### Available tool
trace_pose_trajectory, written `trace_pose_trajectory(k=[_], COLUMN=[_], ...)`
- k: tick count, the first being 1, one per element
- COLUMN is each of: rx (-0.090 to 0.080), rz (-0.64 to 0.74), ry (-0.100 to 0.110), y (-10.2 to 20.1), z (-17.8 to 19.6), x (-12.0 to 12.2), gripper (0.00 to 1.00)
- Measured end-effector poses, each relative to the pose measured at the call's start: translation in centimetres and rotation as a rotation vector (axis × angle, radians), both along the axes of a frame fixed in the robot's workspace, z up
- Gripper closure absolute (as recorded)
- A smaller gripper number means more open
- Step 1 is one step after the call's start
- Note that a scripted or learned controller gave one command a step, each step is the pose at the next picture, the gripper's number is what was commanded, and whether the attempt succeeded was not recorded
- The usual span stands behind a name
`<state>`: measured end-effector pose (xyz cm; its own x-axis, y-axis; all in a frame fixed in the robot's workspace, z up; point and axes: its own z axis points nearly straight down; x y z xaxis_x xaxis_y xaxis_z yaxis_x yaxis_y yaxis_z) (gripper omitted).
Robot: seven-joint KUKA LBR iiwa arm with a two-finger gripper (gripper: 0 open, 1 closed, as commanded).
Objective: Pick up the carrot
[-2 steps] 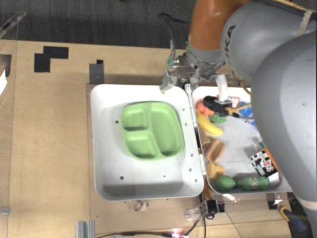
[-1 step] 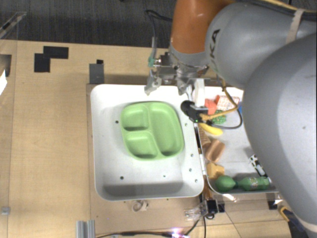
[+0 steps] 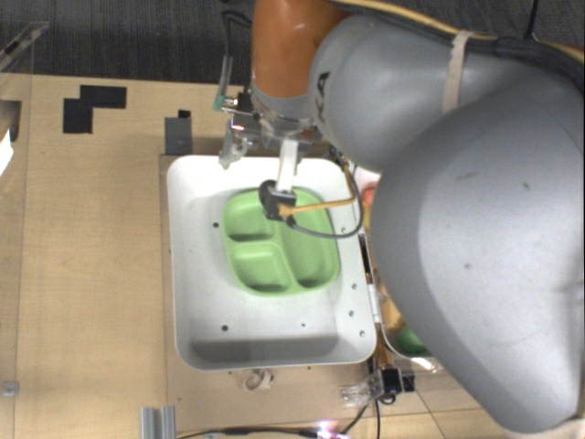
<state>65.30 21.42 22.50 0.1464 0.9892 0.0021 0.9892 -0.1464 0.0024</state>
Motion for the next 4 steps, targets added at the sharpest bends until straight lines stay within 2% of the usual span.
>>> trace_pose_trajectory(k=[1,2,3,4], rx=[-0.001,0.0,0.001,0.0], rz=[-0.075,-0.067,-0.409,-0.408], ry=[0.001,-0.005,-0.001,-0.001], y=[2.1,2.3,0.8,0.8], z=[-2.2,-1.0,1.1,1.0], x=[-0.8,-0.7,-1.0,-1.0], gripper=[0.0,1.0,1.0,0.0])
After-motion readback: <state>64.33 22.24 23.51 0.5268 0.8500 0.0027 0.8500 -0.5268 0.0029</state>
